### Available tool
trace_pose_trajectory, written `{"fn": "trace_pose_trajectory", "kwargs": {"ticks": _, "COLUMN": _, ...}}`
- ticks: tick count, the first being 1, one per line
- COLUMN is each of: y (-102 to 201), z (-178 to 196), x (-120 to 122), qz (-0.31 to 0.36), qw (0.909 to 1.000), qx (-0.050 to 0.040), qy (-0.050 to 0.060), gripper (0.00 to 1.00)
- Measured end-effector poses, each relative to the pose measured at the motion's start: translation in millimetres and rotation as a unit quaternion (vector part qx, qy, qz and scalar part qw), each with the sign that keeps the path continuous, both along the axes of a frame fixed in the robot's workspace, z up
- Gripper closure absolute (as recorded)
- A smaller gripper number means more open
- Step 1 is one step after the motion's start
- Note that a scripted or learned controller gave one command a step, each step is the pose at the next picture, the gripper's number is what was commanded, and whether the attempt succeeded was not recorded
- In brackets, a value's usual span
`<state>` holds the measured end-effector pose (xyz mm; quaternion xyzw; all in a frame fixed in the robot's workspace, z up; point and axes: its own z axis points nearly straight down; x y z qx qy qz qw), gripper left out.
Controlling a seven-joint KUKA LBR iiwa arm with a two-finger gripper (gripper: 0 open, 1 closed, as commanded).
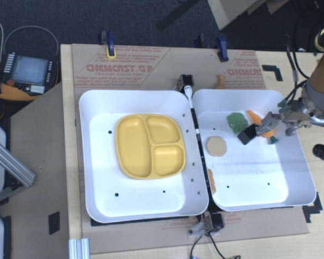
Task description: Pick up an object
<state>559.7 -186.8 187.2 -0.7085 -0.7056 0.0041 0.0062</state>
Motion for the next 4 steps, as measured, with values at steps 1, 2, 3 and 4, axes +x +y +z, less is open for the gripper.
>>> {"fn": "trace_pose_trajectory", "kwargs": {"ticks": 1, "y": 0.6, "z": 8.4, "x": 3.4, "qz": 0.002, "qw": 1.0, "qx": -0.0016, "qy": -0.007, "gripper": 0.0}}
{"fn": "trace_pose_trajectory", "kwargs": {"ticks": 2, "y": 7.1, "z": -54.0, "x": 3.1, "qz": 0.002, "qw": 1.0, "qx": -0.0002, "qy": -0.004, "gripper": 0.0}}
{"fn": "trace_pose_trajectory", "kwargs": {"ticks": 3, "y": 7.9, "z": -105.8, "x": 2.1, "qz": 0.002, "qw": 1.0, "qx": -0.0003, "qy": -0.004, "gripper": 0.0}}
{"fn": "trace_pose_trajectory", "kwargs": {"ticks": 4, "y": 7.3, "z": -91.9, "x": 3.7, "qz": 0.002, "qw": 1.0, "qx": -0.0018, "qy": -0.008, "gripper": 1.0}}
